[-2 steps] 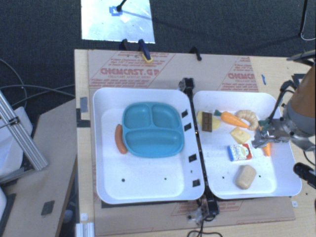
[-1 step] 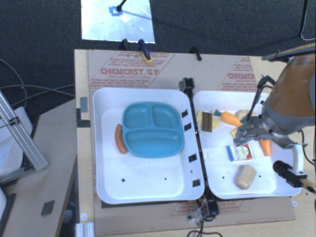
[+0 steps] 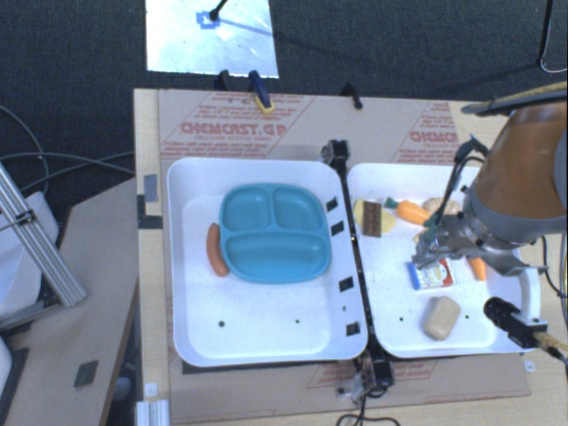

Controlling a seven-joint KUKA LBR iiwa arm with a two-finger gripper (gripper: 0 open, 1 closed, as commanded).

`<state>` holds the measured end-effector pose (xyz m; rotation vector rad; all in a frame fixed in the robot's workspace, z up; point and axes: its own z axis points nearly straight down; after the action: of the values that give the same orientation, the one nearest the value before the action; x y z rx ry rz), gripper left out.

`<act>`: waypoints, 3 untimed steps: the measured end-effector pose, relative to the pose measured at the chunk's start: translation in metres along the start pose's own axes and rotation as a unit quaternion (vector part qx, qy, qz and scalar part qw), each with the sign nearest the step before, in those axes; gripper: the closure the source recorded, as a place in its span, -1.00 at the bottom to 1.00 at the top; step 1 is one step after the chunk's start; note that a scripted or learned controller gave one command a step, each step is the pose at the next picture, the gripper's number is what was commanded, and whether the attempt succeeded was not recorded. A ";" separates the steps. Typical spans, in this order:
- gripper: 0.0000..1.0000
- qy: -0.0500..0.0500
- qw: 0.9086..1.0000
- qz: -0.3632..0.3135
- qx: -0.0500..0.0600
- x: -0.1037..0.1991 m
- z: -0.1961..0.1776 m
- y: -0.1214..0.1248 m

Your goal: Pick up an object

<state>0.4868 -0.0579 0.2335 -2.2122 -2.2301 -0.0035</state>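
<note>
Approach step, judged from the arm's pose: the gripper [image 3: 429,254] hung low in the right bin [image 3: 390,327], directly over a small blue, red and white packet [image 3: 431,276]. Whether the jaws were open or closed could not be told. The packet lay flat near the bin's middle, long axis roughly across the view, slightly tilted. The next move probably called for a straight descent and closure across its short side.

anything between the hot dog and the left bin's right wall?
Yes: the blue divided plate sits between the hot dog and that wall, in the camera view.
</note>
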 end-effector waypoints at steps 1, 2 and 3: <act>1.00 0.002 1.000 -0.003 0.000 0.103 0.003 0.001; 1.00 0.000 1.000 -0.001 0.003 0.170 0.052 0.000; 1.00 0.000 1.000 0.001 0.000 0.166 0.039 0.002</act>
<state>0.4872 0.1079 0.1946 -2.2154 -2.2270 -0.0031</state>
